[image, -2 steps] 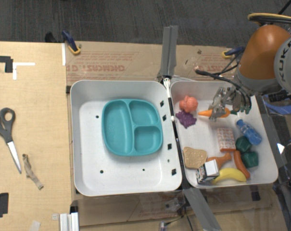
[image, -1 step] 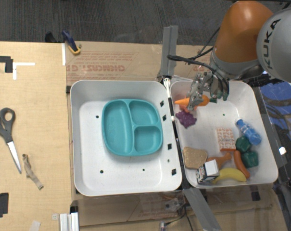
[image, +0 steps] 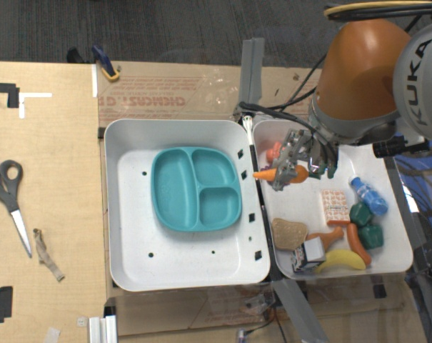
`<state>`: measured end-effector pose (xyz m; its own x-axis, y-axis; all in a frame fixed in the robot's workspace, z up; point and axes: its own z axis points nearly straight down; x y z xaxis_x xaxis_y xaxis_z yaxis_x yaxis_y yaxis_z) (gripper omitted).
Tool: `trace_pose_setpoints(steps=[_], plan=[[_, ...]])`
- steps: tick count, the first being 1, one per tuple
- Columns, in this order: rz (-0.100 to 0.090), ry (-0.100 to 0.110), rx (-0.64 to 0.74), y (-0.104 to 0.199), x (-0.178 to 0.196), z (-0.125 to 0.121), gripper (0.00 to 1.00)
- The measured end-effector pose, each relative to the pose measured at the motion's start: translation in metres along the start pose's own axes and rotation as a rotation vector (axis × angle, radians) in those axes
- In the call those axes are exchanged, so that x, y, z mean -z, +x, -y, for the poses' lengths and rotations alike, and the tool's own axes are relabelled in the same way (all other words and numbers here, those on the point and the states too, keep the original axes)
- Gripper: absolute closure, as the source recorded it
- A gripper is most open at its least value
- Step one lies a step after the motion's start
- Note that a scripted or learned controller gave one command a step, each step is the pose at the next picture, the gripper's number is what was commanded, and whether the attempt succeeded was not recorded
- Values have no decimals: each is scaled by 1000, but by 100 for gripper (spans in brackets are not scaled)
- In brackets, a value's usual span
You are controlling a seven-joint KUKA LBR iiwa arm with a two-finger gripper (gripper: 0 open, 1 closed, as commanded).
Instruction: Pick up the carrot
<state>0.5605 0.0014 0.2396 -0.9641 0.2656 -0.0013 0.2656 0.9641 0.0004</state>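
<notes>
Scissors lie on the bench far left of the left bin, which holds a teal plate. Just right of that bin's right wall, the gripper is clamped on the carrot.

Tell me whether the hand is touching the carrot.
Touching. The camera view shows the hand closed around the thick end of the carrot, whose tip sticks out toward the left bin.
</notes>
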Motion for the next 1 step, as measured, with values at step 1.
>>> trace_pose_setpoints(steps=[1], plan=[[-1, 0, 291, 74, 5, 20, 100]])
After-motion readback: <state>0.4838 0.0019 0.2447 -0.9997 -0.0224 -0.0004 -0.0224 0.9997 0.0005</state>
